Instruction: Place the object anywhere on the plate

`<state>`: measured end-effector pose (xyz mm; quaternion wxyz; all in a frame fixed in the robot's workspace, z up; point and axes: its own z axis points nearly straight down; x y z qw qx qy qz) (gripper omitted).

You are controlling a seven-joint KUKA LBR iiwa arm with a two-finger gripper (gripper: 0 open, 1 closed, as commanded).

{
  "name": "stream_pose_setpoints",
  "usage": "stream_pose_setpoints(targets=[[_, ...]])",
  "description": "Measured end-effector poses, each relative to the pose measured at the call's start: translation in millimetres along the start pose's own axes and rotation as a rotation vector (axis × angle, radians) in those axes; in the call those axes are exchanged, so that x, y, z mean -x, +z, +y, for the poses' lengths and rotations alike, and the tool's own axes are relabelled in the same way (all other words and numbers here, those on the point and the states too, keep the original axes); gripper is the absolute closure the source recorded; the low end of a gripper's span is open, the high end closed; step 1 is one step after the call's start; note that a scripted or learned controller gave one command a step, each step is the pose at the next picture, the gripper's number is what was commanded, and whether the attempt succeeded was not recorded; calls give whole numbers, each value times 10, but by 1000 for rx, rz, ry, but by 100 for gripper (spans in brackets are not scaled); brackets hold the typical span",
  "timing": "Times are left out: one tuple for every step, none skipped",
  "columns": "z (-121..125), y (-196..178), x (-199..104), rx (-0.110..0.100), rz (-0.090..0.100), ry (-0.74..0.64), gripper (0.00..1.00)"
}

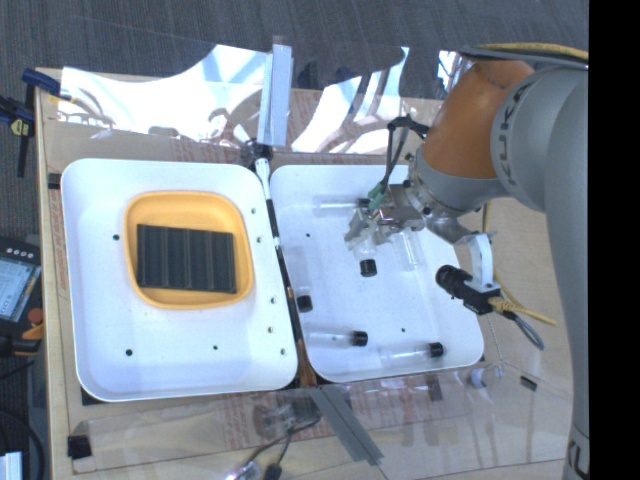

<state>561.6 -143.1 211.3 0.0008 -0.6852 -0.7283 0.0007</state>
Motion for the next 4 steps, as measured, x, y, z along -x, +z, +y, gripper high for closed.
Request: stream_pose_setpoints(targets=[[371, 90, -539, 1, -1, -180, 100], [595, 170, -809, 1, -1, -271, 100], [533, 207, -1566, -4, 1, -486, 100], [534, 206, -1563, -4, 0, -486, 0]])
